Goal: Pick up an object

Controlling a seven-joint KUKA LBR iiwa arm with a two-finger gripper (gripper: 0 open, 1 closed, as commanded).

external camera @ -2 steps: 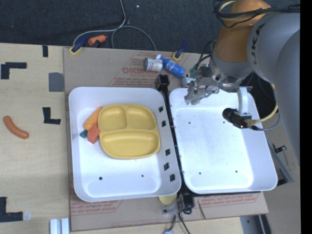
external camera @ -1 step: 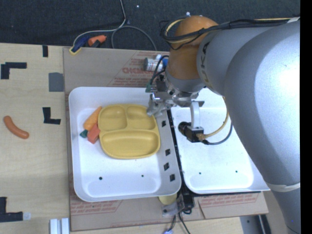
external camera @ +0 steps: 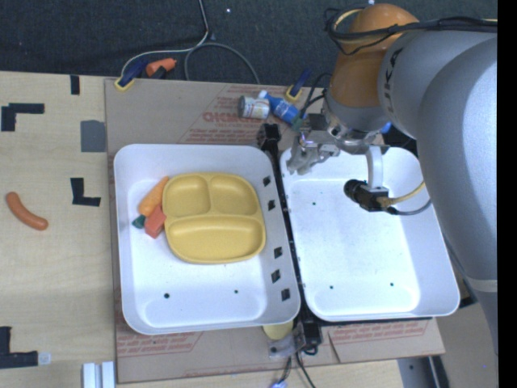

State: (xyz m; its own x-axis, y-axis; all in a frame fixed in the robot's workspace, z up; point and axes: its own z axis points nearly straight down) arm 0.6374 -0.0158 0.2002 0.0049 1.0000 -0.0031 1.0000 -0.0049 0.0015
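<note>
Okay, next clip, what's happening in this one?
A grey KUKA arm with an orange band reaches in from the right, its hand sitting over the far left corner of the right bin, near the divider between the bins. Nothing is visibly held. The left bin holds a yellow divided plate with a toy carrot tucked against its left edge. A toy sausage lies out on the bench to the left. No pick looks made yet.
</note>
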